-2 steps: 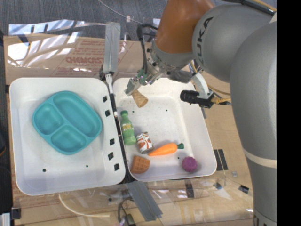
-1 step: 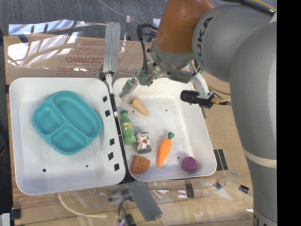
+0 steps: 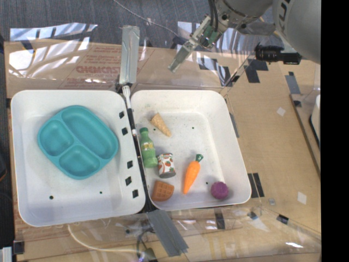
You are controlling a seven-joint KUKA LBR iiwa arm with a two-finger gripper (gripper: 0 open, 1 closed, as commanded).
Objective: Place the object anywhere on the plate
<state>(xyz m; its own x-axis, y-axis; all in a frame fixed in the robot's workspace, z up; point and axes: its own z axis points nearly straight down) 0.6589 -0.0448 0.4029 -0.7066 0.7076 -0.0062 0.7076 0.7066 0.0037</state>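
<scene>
A teal plate with three compartments lies in the left bin. In the right bin lie a cone, a green bottle, a small can, an orange carrot, a brown waffle and a purple ball. My gripper hangs high over the bench behind the right bin's back edge, tilted down and to the left. It is well apart from every object and from the plate. I see nothing carried by it.
A taped divider runs between the two bins. Cardboard and shiny tape cover the bench behind the bins and to their right. A thin cable crosses the top.
</scene>
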